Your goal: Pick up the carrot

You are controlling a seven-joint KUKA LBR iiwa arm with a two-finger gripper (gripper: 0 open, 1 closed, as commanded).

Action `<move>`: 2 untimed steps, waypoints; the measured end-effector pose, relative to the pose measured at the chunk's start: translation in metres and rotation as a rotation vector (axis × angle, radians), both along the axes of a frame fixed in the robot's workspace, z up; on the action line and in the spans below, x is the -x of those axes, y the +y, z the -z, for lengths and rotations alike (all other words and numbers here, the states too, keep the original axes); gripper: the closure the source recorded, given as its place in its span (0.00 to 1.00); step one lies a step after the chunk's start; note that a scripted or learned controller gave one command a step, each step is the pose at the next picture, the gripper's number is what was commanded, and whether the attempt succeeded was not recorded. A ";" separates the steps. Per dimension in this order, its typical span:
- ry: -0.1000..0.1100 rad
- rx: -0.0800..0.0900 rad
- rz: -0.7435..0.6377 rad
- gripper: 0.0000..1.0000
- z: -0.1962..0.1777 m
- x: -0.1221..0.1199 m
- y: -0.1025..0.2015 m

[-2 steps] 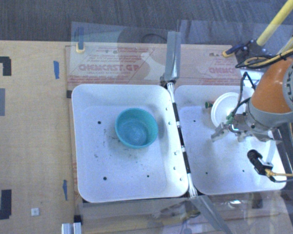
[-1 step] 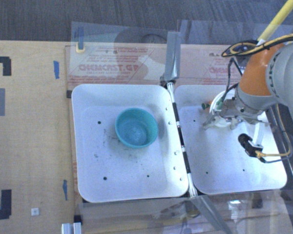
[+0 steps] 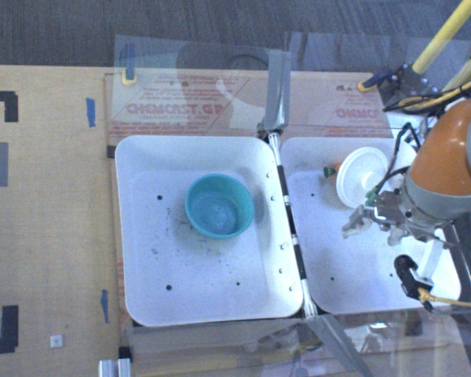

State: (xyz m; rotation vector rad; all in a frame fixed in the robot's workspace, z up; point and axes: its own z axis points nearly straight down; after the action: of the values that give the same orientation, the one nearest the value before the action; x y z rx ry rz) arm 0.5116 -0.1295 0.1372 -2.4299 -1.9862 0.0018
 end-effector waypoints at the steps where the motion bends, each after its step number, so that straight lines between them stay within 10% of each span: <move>1: -0.005 0.004 -0.007 0.00 -0.058 -0.136 -0.056; 2: -0.028 0.017 -0.347 0.00 -0.023 -0.159 -0.007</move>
State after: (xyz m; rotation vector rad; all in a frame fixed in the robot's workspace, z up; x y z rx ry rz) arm 0.6702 -0.1367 0.1605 -2.0707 -2.3990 -0.0145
